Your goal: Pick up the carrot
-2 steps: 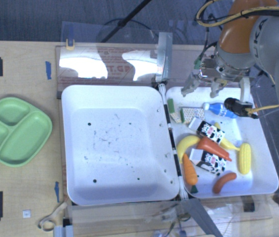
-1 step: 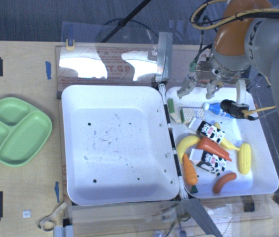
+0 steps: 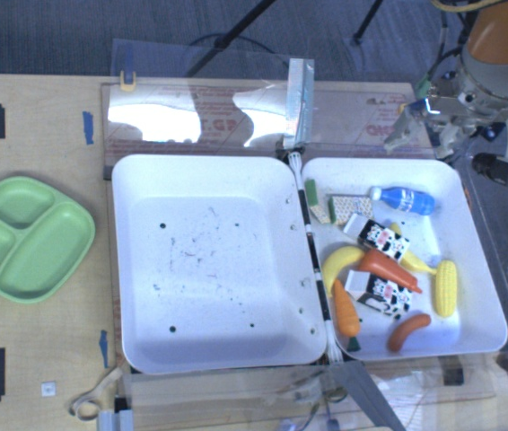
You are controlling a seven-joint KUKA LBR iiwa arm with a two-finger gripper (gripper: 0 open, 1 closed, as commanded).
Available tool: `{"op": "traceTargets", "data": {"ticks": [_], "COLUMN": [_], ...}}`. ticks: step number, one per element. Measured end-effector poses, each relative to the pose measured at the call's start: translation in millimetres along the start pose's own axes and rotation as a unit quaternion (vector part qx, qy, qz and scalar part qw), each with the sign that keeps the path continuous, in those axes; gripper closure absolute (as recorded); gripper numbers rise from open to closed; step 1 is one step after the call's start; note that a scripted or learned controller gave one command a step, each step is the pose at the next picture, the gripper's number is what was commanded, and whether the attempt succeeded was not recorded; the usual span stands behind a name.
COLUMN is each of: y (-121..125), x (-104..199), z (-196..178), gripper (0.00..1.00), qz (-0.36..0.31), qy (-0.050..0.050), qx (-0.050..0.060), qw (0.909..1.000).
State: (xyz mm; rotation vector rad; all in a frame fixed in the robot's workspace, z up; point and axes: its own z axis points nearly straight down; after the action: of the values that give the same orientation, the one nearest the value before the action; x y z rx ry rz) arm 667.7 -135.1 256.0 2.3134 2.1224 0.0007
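The carrot [image 3: 344,307] is orange with a dark green stub at its near end. It lies lengthwise along the left wall of the right bin [image 3: 480,268], near the front, just below a yellow banana [image 3: 343,260]. My gripper [image 3: 426,126] hangs under the grey wrist at the top right, over the back right corner of the right bin. It is well away from the carrot, and nothing shows in it.
The right bin also holds a blue bottle [image 3: 404,200], an orange-red long piece [image 3: 387,268], two cow-patterned boxes [image 3: 382,237], a corn cob [image 3: 447,287], a sausage [image 3: 408,330] and a speckled packet [image 3: 349,206]. The left bin [image 3: 209,259] adjoins it. A green divided plate [image 3: 25,238] sits far left.
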Motion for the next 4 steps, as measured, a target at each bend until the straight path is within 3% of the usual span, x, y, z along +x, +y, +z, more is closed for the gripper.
{"op": "traceTargets", "data": {"ticks": [1, 2, 4], "y": [5.1, 6.8, 9.9], "x": [-58.2, -56.8, -56.0], "z": [-5.2, -15.0, -34.3], "gripper": [0.00, 1.00, 1.00], "qz": [0.004, 0.002, 0.000], "qy": [0.000, -0.002, -0.004], "qx": [0.000, -0.002, -0.005], "qw": [1.0000, 1.0000, 1.0000]}}
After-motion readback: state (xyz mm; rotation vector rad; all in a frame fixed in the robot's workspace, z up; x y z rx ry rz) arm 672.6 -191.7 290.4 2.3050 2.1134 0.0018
